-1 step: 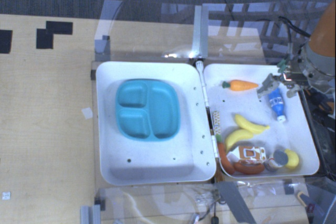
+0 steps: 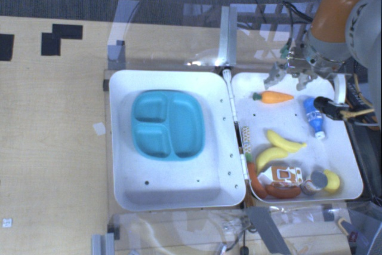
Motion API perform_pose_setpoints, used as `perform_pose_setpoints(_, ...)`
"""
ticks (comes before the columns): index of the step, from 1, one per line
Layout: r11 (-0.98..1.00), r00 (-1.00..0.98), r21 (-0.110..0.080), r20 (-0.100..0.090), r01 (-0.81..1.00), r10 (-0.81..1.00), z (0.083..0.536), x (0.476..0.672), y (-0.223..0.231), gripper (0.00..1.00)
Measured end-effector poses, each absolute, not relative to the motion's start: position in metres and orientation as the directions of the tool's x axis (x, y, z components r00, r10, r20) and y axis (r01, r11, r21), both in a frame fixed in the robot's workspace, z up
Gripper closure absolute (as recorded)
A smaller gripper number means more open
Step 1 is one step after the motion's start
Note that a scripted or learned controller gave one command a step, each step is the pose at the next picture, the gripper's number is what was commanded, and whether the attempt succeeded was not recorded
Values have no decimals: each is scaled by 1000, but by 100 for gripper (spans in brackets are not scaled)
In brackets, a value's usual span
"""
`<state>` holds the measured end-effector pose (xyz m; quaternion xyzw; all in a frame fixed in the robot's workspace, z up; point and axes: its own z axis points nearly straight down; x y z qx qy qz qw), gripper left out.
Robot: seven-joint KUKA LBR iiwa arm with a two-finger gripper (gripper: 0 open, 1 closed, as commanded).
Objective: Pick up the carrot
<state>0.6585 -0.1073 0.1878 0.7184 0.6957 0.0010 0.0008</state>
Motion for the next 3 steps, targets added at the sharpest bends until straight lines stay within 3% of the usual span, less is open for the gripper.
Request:
perform_pose_setpoints(1,253,-253,8,-3,967,968,87,668,-131,0)
perform_pose_setpoints(2,256,-256,9,-2,967,967,99,669,-129,100)
perform_pose_setpoints(3,159,-159,9,-1,987,987,231,670,-61,100)
